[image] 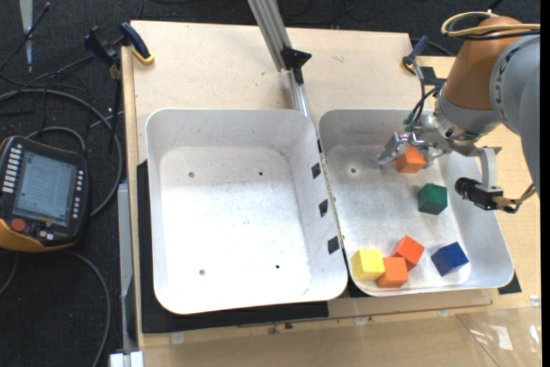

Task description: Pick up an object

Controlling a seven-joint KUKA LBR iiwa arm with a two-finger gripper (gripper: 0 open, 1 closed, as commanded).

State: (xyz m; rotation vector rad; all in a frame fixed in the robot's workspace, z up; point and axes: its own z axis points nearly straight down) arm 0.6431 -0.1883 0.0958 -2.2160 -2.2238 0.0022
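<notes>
Surface: wooden surface (pixel 215 64) carried two white bins.
Jaws: gripper (pixel 407 152) clasped orange block (pixel 412 159), mid right bin (pixel 361 133).
Room: left bin (pixel 172 133) lay bare.

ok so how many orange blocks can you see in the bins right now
3, all in the right bin. One orange block sits at the gripper, up near the bin's far side. Two more lie at the near edge: one beside the blue cube, one against the yellow cube.

We note bright, even overhead light. The two shallow white plastic bins (pixel 232 211) read near overexposed, with soft shadows along their walls. The dark floor (pixel 60 21) stays dim. Focus is slightly soft throughout.
</notes>
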